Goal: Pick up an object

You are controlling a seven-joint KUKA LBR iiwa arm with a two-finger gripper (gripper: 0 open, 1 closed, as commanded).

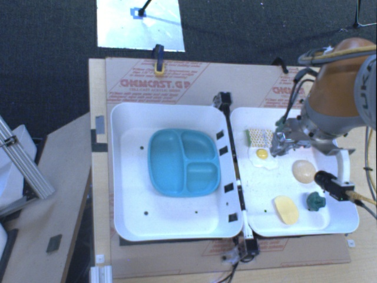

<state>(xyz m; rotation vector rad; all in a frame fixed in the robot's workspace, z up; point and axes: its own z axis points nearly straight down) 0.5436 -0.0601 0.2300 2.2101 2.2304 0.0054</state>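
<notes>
So right now my hand (281, 139) is hanging low over the right bin (341, 223), near its back-left part, just above the fried egg (263, 157) and right beside the patterned cracker (260, 137). Honestly I can't tell from this angle whether it's open or closed — the wrist hardware blocks the business end. Nothing looks like it's being gripped, as far as I can see.

Options in my bin: the fried egg, the cracker behind it, a tan egg-shaped thing (304, 171) a bit toward the right, a yellow oval piece (287, 209) near the front, and a small green lump (316, 201) just beside that. The left bin (126, 217) has a blue divided plate (182, 162) — well apart from me, so I'm ignoring it.

My take on doing this well: the fried egg is closest but it's flat, so I'd have to come down nearly to the bin floor and pinch across the raised yolk — easy to slip off. The tan egg-shaped thing is chunkier and probably a safer grab if I centre over it first. Either way, go straight down, don't clip the cracker, and lift slowly.
</notes>
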